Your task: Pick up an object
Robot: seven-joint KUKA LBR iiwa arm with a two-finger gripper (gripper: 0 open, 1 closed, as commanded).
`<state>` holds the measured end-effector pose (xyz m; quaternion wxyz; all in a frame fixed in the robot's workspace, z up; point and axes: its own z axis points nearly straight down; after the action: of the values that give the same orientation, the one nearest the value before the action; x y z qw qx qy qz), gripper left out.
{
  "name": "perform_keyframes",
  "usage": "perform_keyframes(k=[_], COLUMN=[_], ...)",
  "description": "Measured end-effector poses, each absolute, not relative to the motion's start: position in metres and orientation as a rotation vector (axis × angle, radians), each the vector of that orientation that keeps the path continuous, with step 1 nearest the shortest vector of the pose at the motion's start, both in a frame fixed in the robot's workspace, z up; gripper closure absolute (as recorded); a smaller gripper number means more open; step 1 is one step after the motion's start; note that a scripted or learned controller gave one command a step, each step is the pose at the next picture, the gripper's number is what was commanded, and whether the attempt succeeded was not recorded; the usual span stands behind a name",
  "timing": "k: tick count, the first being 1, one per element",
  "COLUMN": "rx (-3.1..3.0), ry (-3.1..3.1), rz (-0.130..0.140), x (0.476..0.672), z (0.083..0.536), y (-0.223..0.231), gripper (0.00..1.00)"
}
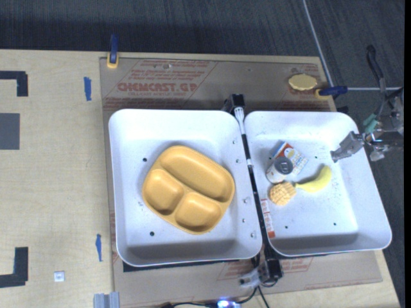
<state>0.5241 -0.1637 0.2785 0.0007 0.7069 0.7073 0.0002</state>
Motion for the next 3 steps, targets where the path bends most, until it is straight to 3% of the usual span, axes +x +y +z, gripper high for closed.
perform_keyframes(k=[1, 2, 3], rx=[2.223, 2.22, 2.217], ry=[2.22, 2.22, 2.222], rz=[-0.001, 0.003, 0.008], x=[0.479, 0.48, 0.481], z=[0.162, 0.086, 0.086], y=[-0.224, -0.19, -0.092], gripper=[0.0, 0.0, 0.0])
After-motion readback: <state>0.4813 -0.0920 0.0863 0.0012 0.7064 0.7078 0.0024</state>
